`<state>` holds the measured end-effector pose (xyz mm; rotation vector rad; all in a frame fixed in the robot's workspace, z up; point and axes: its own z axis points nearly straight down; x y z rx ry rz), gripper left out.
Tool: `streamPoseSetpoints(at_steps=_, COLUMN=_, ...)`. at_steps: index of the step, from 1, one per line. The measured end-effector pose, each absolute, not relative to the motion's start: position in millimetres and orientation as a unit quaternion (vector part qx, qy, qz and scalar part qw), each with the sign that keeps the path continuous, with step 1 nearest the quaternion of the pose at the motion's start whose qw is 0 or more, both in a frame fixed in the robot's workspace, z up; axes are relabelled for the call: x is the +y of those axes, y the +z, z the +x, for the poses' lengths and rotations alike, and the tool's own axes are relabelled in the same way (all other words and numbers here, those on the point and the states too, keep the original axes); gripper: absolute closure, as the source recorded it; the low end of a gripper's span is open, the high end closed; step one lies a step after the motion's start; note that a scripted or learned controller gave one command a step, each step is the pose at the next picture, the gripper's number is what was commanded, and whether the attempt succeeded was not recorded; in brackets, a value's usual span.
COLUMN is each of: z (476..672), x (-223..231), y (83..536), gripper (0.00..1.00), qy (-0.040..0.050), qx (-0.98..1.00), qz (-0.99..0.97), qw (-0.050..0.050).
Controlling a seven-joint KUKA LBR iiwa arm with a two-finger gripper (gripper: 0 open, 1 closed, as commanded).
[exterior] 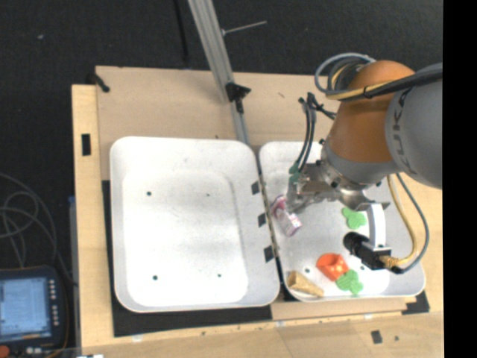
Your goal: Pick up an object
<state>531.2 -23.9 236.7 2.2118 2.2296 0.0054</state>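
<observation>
Currently low in right bin (399, 286), gripper (292, 209) right over pink-white object (286, 220) by the divider; finger spread impossible to tell.

Lighting: even, diffuse, from overhead; no hard directional source visible. The 2 white bins (186, 222) read very bright, nr overexposed, w/ little surface detail. Floor (45, 21) around bench (149, 99) is dark, nr black. Shadows: soft, short, under arm (373, 133) on right bin. Orange band shows a mild highlight, no strong glare. Sharpness: low res overall, slight softness; small items in right bin lack fine detail. Edge distortion: minimal.
</observation>
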Motion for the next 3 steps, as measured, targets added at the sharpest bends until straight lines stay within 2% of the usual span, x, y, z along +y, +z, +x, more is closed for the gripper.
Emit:
streamPoseSetpoints(at_steps=1, z=541.5, x=29, y=242, gripper=1.00, qy=0.0013, qx=0.710, qz=0.704, qw=0.000)
streamPoseSetpoints(at_steps=2, z=542.9, x=85, y=248, gripper=1.00, qy=0.0012, qx=0.710, qz=0.704, qw=0.000)
streamPoseSetpoints(at_steps=3, z=542.9, x=81, y=248, gripper=0.00, qy=-0.0004, qx=0.709, qz=0.706, qw=0.000)
